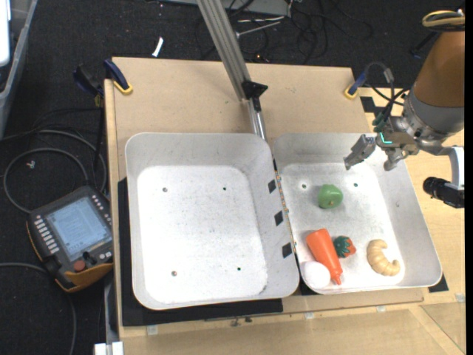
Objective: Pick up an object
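We note the gripper (377, 152) hanging over the upper right corner of the right bin (414, 205), its two fingers (360, 152) spread wide apart with nothing between them; we judge from its place above the bin's back rim that it sits clear of the bin floor, though the slanted view does not let us fix its height. The arm (441, 80) comes in from the right, orange band above a grey wrist. Candidate objects all lie in the right bin: a green round piece (330, 196) near the bin's middle, closest to the gripper; an orange carrot (325, 253) lying lengthwise toward the front, with a white ball (317, 274) touching its lower end; a small red and green piece (344, 246) just beside the carrot on its right; and a tan croissant-shaped piece (383, 257) near the front right. The left bin (148, 150) carries no objects. We read this as the approach step: no object is gripped or touched yet. Our judgement is that the next move calls for choosing one target, centring the open fingers over it, and descending before closing. The green piece stands alone, well apart from the others, so we reckon it the cleanest pick; the carrot cluster risks a pinch on two things at once.
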`<state>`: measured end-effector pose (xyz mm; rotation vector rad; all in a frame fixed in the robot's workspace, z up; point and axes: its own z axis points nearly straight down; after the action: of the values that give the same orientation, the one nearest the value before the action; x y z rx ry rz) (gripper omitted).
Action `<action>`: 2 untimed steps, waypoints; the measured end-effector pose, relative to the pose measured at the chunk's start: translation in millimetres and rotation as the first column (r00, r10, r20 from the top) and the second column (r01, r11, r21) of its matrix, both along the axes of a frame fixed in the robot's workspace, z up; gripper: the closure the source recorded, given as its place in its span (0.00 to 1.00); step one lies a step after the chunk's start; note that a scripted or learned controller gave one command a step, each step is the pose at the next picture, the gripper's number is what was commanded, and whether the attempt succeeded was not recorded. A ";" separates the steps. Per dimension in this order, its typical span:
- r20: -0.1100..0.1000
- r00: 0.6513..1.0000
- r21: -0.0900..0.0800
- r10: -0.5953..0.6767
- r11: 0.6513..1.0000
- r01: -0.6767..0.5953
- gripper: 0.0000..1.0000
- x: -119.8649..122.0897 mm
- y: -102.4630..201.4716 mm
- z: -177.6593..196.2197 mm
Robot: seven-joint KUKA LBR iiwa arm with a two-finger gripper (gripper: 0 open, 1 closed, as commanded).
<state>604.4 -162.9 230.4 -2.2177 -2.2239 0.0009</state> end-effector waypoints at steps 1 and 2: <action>-0.004 1.000 0.000 -0.003 1.000 0.003 0.00 0.0 -1.5 -43.5; -0.003 1.000 0.000 -0.003 1.000 0.003 0.00 4.6 -2.1 -88.2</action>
<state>609.0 -165.0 142.2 -2.2191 -2.2187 0.0042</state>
